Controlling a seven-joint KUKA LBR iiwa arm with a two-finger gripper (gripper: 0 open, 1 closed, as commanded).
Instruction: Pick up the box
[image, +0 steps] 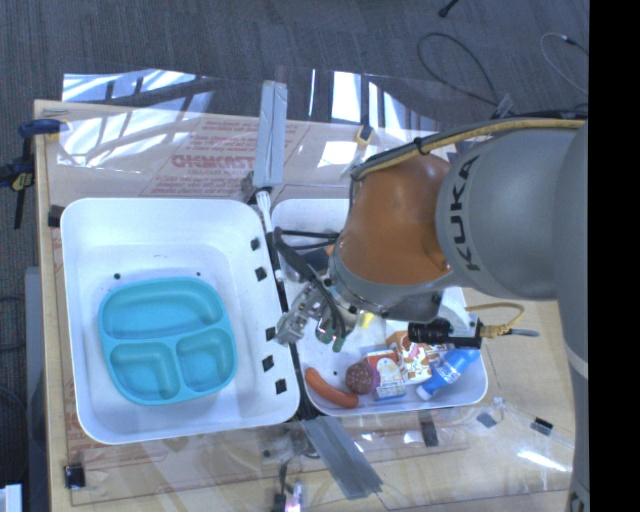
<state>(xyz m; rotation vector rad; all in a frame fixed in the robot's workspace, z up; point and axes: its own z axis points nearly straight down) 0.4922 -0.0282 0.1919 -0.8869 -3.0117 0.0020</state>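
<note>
The box (400, 366) is a small carton printed in red, orange and white. It lies flat near the front of the right bin (300, 215). My gripper (315, 325) hangs low over the left part of that bin, close to the divider between the bins. It is to the left of the box and slightly behind it, apart from it. The orange wrist band and grey arm hide the middle and back of the right bin.
Next to the box lie a blue bottle (449, 369) on its right, and a dark red round item (360, 377) and a sausage (330, 389) on its left. The left bin (80, 240) holds a blue divided tray (165, 338). A yellow cable (500, 318) loops by the bin's right rim.
</note>
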